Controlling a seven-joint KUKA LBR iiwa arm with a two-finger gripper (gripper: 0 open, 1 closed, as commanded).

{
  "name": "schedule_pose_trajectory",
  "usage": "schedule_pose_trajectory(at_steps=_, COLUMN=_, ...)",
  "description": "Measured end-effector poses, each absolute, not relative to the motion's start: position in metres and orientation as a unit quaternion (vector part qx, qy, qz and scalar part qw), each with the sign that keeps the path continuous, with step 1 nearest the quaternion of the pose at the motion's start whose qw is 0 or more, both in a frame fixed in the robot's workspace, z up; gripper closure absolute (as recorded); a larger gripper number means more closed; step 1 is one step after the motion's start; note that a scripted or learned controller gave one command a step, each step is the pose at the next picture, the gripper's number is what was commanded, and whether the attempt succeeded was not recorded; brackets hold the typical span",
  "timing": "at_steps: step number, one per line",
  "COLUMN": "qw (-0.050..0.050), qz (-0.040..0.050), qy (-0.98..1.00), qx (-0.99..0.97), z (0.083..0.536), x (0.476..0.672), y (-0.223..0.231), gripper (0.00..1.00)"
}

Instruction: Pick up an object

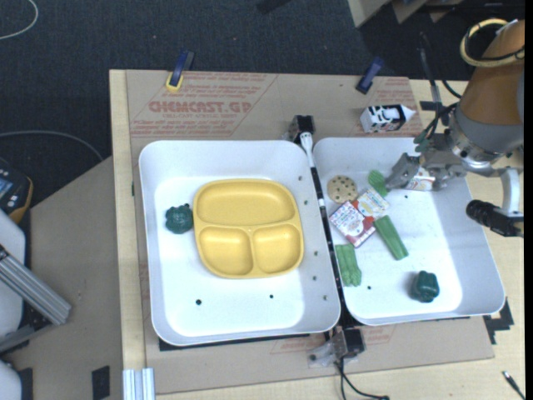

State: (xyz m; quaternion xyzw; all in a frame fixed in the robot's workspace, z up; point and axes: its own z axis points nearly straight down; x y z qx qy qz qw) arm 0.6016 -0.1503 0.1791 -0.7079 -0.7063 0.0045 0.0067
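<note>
1. Nearest to you, in the right bin (466, 248), a small dark green pepper-shaped toy (424, 286) sits close to the front wall.
2. Beside the divider lies a bumpy green pod (347, 264); a smooth green stick (388, 223) lies slanted next to a glossy red-and-white packet (355, 220).
3. Behind them you see a round speckled cookie (338, 188).
4. In the left bin (166, 223), a matte yellow plastic tray (247, 226) with three compartments lies flat; a dark green lumpy toy (178, 218) rests just left of it.
5. The gripper (405, 173) hovers over the back of the right bin; I cannot tell its state.
6. Farthest, a black-and-white toy (386, 117) stands on the cardboard.
</note>
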Motion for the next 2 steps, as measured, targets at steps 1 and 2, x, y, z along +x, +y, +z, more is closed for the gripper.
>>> schedule_pose_trajectory(at_steps=1, qw=0.001, qz=0.0003, qy=-0.707, qx=-0.707, z=0.187, x=0.605, y=-0.15, gripper=0.0)
schedule_pose_trajectory(at_steps=2, qw=0.003, qz=0.002, qy=-0.707, qx=-0.707, z=0.131, x=0.612, y=-0.154, gripper=0.0)
